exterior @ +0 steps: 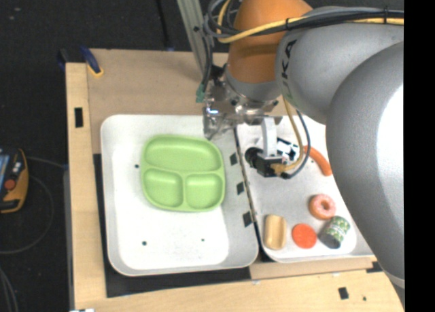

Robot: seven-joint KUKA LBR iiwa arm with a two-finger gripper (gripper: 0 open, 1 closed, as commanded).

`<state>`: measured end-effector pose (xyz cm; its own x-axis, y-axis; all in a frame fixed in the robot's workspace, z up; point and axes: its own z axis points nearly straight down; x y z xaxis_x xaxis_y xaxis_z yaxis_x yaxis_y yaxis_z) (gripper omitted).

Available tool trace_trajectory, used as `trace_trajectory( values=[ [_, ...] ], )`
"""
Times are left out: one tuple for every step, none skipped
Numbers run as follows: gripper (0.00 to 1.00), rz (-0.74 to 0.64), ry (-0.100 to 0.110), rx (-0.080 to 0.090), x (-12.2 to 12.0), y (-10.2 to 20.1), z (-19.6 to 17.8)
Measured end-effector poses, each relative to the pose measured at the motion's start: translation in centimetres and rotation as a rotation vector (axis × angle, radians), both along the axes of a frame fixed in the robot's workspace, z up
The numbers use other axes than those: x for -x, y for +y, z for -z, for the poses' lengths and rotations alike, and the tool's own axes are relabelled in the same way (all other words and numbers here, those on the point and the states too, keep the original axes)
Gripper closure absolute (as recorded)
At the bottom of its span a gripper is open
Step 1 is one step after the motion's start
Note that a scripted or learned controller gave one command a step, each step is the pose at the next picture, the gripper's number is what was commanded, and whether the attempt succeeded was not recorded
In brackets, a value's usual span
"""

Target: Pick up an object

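- The grey arm (pixel 340 66) carries dark lettering on its casing just beside the orange band; a "K"-like stroke shows, the rest curves out of sight and cannot be read.
- A small device (pixel 12 180) lying off the tabletop's left edge has coloured marks on its face, too small to read.
- No other text, number or sign can be read.

This is a robotics lab: a bulky grey arm (pixel 353 93) with an orange band and loose cabling reaches in from 3 o'clock over a plywood surface (pixel 136 79). Two shallow white bins (pixel 115 236) sit side by side, with toy food at 4 o'clock and black floor around.
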<state>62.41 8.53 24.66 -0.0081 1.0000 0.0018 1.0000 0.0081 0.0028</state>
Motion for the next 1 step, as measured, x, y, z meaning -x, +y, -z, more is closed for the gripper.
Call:
trace_trajectory(
  values=[
    [0.00, 0.005, 0.001, 0.001, -0.03, -0.33, 0.11]
  ],
)
